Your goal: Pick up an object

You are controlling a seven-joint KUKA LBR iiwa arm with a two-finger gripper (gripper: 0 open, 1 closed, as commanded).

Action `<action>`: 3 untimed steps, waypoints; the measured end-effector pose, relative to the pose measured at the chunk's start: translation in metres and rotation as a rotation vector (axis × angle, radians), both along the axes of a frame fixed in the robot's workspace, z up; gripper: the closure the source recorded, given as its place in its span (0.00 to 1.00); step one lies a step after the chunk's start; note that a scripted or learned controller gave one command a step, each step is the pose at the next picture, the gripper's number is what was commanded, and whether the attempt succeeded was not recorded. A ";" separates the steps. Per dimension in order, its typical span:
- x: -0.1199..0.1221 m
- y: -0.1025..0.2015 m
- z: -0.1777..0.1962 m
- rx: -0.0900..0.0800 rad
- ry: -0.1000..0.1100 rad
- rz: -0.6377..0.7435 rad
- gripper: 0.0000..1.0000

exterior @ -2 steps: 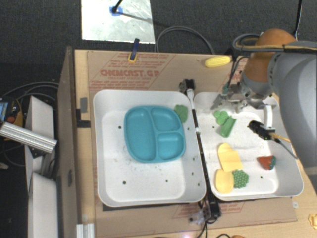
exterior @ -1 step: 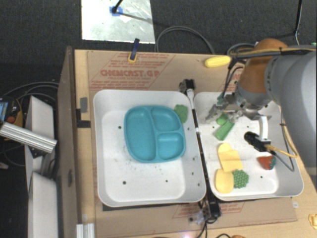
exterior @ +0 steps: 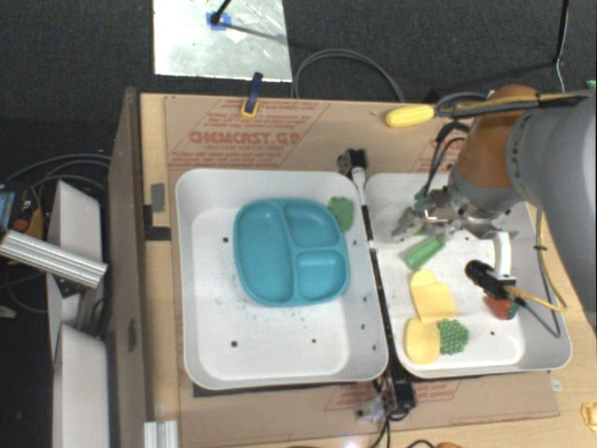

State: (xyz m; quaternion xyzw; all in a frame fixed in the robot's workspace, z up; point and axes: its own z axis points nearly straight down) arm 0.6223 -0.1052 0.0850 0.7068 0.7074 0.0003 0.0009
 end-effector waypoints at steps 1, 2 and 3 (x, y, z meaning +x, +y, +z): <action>-0.035 0.002 0.032 0.001 0.002 -0.001 0.00; -0.120 -0.005 -0.003 0.003 0.009 -0.003 0.00; -0.137 0.008 -0.001 0.002 0.003 -0.001 0.00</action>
